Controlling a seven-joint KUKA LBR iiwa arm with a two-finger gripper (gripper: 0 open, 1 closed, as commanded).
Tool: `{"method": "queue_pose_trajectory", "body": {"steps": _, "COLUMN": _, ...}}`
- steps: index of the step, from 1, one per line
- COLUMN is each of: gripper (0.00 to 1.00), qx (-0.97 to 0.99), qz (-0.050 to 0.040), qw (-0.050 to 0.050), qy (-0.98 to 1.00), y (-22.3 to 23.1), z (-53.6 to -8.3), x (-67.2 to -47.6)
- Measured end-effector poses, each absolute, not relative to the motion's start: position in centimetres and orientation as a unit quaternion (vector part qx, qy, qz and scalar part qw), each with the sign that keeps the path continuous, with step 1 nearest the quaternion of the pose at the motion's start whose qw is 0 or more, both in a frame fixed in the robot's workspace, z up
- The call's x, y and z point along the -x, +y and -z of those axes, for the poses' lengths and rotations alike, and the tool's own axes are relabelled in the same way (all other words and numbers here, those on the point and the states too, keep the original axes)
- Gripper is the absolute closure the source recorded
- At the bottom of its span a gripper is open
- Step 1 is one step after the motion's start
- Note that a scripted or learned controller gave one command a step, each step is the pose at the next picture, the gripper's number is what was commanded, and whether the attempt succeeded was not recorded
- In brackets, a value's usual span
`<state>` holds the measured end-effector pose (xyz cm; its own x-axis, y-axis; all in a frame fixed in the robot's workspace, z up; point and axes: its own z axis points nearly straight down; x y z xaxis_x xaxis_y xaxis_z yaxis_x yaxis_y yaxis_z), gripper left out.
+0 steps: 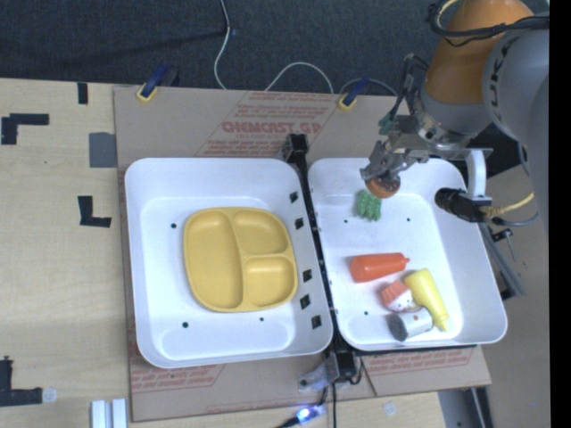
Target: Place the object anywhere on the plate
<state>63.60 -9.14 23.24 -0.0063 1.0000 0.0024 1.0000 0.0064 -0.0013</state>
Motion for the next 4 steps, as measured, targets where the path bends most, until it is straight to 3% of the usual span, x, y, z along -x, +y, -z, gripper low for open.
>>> {"method": "queue_pose_trajectory", "body": {"steps": 1, "gripper": 1.00, "qx": 0.705, "qz": -0.0003, "qw": 0.002, "qy": -0.709, "y": -3.5, "z": -23.8, "x": -61.8}}
{"method": "queue_pose_trajectory", "body": {"steps": 2, "gripper": 1.00, "qx": 0.705, "qz": -0.0006, "qw": 0.001, "qy": -0.710, "y": 2.0, "z": -22.9, "x": -61.6}}
{"method": "queue_pose_trajectory", "body": {"steps": 4, "gripper": 1.00, "qx": 0.704, "qz": -0.0005, "qw": 0.002, "qy": -0.710, "y": 14.3, "z": -22.3, "x": -57.8}}
